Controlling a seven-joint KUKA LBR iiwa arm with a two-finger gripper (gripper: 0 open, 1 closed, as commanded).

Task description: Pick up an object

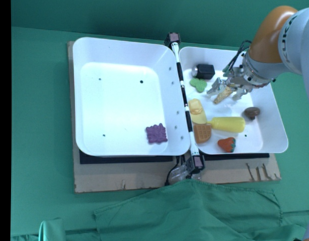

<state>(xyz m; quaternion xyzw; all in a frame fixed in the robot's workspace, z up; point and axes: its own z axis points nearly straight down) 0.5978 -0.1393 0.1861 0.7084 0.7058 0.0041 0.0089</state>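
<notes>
The gripper [225,91], near the right bin's [272,134] far edge, has its fingers spread around a small yellow-orange piece [222,95], whose long axis runs diagonally.

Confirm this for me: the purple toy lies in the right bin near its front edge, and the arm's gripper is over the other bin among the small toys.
Not quite. The camera view shows the purple toy in the left bin, near its front edge. The rest holds: the gripper is over the right bin, among the small toys there.
</notes>
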